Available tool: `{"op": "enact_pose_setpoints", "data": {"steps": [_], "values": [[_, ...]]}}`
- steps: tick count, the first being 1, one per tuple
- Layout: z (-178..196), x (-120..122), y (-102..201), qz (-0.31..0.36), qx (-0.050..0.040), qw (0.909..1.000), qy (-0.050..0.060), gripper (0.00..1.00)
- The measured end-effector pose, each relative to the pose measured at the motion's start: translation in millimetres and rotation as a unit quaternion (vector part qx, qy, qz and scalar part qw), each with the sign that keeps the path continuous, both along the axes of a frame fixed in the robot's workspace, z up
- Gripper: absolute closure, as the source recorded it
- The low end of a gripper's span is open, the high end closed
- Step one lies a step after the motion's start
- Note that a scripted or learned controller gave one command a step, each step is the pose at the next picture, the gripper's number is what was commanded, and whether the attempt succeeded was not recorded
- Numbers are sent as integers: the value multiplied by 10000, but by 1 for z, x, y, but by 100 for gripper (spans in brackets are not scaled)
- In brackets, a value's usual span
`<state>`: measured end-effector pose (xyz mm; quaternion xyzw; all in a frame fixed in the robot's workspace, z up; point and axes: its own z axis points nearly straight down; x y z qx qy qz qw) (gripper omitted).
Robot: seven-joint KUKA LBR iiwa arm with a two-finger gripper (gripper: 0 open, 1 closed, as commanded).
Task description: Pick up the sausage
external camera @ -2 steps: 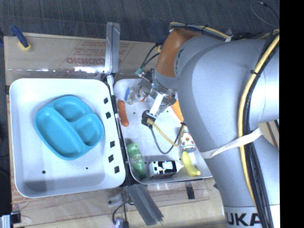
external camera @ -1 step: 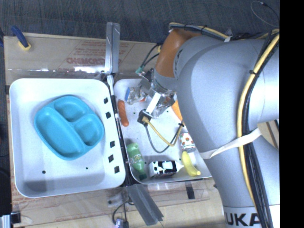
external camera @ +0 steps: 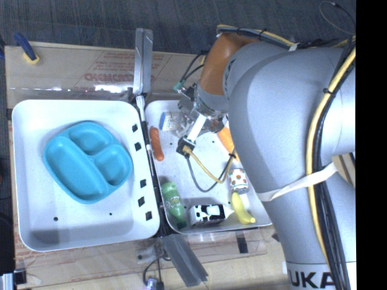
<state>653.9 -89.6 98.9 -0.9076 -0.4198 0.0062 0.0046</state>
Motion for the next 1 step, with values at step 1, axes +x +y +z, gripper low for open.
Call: {"op": "enact_pose_setpoints", "data": {"steps": [1], "values": [[-1, -1, 0, 3, -1, 10000, 22, 0]]}}
